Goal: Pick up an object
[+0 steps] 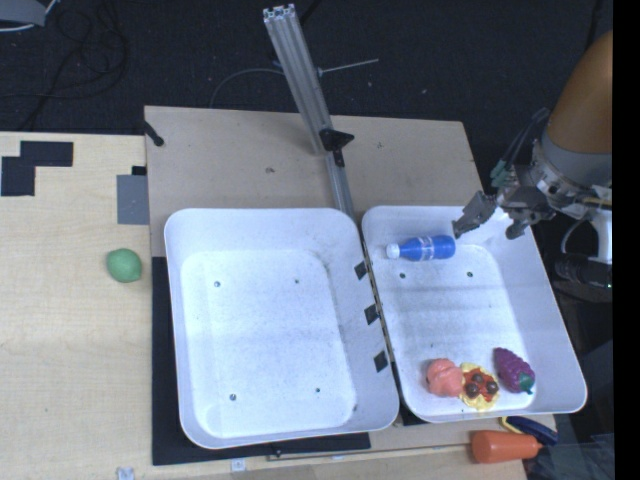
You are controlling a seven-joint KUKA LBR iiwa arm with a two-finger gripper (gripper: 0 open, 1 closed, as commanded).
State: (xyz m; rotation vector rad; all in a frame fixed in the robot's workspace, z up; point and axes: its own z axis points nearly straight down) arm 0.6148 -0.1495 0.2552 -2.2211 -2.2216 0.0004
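Two white bins sit side by side on my bench: the left bin (265, 333) and the right bin (470, 313), joined along a dark clipped seam. From the right I see the grey arm (575, 138) with its orange band reaching toward the right bin's far corner. Its gripper (492, 218) hangs above the far rim with fingers spread wide, nothing between them. Just beside one fingertip lies a blue bottle (423, 248) on its side, white cap pointing left. Along the near wall sit a purple grape bunch (513, 369), a pinkish fruit (443, 377) and a small yellow piece (480, 387) touching it. On the wood left of the bins rests a green ball (125, 265)
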